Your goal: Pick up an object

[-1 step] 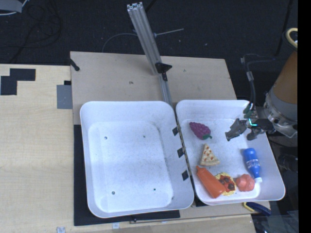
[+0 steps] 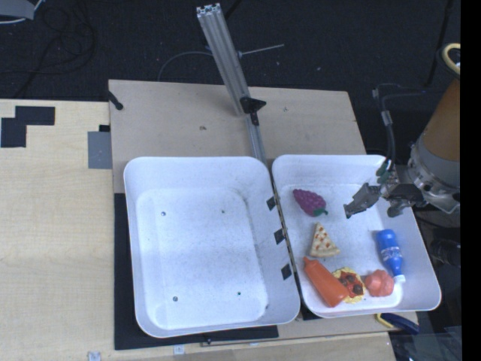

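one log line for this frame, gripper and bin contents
gripper: open, holding nothing, over right bin | contents: grapes, pizza slice, blue bottle, carrot | pick: not yet done

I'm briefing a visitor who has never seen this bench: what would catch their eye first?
Probably the cluster of bright toy food in the right bin: purple grapes, a pizza slice, an orange carrot and a blue bottle. Next, the gripper, open, hanging over that bin's upper right part, holding nothing.

Even overhead light, dark surround, slightly soft, perhaps low-resolution.
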Robot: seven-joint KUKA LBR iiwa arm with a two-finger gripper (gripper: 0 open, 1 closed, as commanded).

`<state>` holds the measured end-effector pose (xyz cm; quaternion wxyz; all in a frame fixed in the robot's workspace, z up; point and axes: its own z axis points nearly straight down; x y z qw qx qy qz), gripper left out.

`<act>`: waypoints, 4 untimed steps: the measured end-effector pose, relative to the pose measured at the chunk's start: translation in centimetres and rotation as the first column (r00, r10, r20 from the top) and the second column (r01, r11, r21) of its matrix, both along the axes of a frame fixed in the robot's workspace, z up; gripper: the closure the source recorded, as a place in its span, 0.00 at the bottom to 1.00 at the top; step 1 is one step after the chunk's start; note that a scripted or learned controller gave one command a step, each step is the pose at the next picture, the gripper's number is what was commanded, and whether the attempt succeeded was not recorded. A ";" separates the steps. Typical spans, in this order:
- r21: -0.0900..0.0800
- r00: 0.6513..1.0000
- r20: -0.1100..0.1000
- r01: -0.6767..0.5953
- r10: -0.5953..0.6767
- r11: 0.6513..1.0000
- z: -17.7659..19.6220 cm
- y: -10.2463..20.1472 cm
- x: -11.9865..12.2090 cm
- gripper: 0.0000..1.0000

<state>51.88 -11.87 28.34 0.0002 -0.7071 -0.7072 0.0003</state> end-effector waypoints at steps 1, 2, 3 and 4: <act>0.001 1.000 -0.005 -0.001 0.001 1.000 -6.1 0.4 -0.5 0.00; 0.001 1.000 -0.005 0.000 0.000 1.000 -12.1 0.2 -1.4 0.00; 0.001 1.000 -0.005 0.000 0.000 1.000 -17.1 -0.2 -2.4 0.00; 0.000 1.000 -0.001 0.002 -0.002 1.000 -15.9 -0.3 -2.3 1.00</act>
